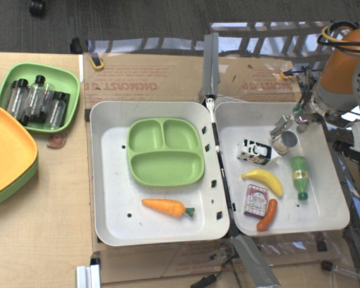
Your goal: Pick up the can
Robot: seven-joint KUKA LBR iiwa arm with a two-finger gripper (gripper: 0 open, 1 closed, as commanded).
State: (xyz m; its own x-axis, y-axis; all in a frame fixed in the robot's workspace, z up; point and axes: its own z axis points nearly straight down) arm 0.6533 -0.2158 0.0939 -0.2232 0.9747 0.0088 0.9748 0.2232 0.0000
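Camera view: gripper (pixel 288 131) sits over the right bin (pixel 336 218) near its back edge, fingers spread around the can (pixel 284 142), which is just under the fingertips and not visibly clamped. Can lies in the bin's back half, just right of the black-and-white carton (pixel 254 152), with the banana (pixel 265 180) and green bottle (pixel 299 176) toward the front edge.
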